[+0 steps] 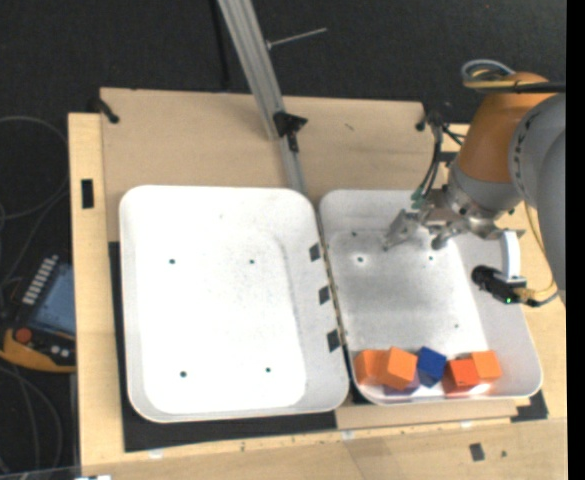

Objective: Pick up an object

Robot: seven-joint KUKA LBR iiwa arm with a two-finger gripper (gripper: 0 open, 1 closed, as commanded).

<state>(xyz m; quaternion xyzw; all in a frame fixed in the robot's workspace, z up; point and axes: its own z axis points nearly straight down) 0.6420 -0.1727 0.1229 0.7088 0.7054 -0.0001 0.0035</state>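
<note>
Hovering over the far end of the right bin (502, 338), the claw (424, 230) sits near that bin's back wall, arm coming in from the right under the orange band (492, 138). Fingers look spread, pointing left and down toward the bin floor, nothing between them, so open and empty as far as the view lets me judge.

Candidate objects all lie the same way from the claw: toward the camera, bunched against the bin's near wall, well apart from the claw. Row reads, from the claw's left to its right: orange block (386, 367), blue block (431, 364), second orange block (472, 370). Something purple peeks under the first orange block, too hidden to name. Blocks touch or nearly touch each other; the blue one is wedged between the two orange ones.

Key relation: the blue block sits almost straight toward the camera from the claw, the first orange one slightly to the claw's left, the second orange one slightly to its right. Bin floor between claw and blocks carries nothing.

Judgement: the pick has not begun; the claw needs to travel along the bin toward the near wall, then drop. Risk: tight packing and the wall behind leave little room for fingers; an end block looks easier than the blue one.

Left bin (212, 298) sits beside, on the table (362, 128).
</note>
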